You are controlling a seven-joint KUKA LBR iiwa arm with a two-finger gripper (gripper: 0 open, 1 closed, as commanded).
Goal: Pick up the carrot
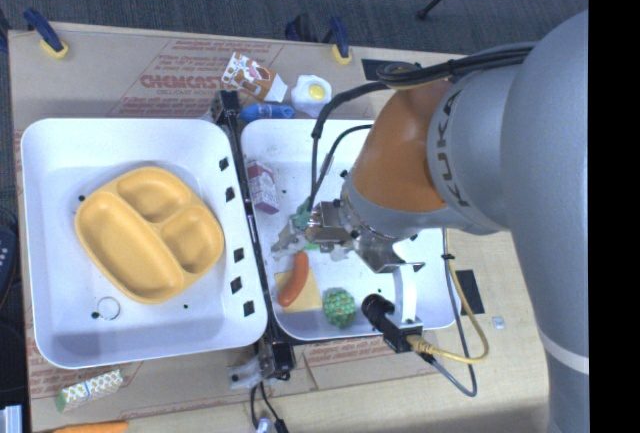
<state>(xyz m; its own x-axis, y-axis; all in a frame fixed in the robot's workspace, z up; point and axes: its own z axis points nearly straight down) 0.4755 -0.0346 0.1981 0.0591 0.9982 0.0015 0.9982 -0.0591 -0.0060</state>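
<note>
An orange carrot (293, 279) lies in the right bin (433, 313), near its front left, partly on a yellow wedge (311, 296). My gripper (304, 233) hangs just above the carrot's upper end, metal fingers pointing left and down, nothing visibly between them. The grey arm with its orange band (400, 156) covers most of the right bin's middle and right side.
A green bumpy ball (339, 307) sits right of the carrot. A dark red packet (262, 187) lies at the right bin's left wall. A yellow divided plate (148, 232) fills the left bin (60, 341). Small packages (247, 75) and a yellow-white item (312, 92) rest behind the bins.
</note>
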